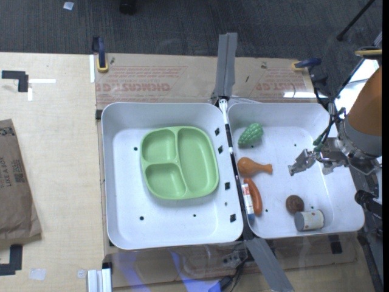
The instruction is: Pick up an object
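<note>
My gripper [315,163] hangs over the right part of the right bin [276,227], open with nothing between its fingers. An orange drumstick-shaped toy [254,167] lies to its left. A brown ball [295,204] and a white and tan can [309,219] on its side lie below the gripper, toward the bin's front. A green bumpy toy [250,134] sits near the back left of that bin. A red-orange sausage [253,196] lies along the bin's left wall.
The left bin [118,181] holds a light green divided plate [180,162]. A grey divider bar [226,66] runs between the bins. A brown paper bag [15,181] lies on the bench at far left.
</note>
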You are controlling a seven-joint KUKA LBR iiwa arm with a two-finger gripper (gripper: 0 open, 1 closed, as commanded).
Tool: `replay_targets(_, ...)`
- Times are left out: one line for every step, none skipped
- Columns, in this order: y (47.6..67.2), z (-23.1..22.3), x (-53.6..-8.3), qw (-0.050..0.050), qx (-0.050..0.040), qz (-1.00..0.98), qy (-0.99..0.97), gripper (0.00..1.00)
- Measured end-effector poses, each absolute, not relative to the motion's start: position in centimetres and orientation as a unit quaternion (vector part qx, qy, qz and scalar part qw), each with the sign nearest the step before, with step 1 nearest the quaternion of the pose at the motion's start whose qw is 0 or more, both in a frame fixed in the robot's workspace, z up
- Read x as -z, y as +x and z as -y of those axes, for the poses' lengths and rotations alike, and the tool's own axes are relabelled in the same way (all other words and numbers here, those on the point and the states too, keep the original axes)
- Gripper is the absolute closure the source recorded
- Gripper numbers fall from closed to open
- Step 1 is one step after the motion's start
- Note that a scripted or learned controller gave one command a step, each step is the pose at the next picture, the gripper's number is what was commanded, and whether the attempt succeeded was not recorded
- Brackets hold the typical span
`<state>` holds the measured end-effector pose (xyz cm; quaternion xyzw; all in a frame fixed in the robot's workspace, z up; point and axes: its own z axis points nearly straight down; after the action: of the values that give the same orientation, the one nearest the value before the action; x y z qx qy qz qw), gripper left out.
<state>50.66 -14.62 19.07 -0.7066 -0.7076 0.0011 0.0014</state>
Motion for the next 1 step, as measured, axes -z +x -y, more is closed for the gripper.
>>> replay_targets(47.60,16.72,-11.47,0.002,-0.0013,0.687,-0.726,0.00)
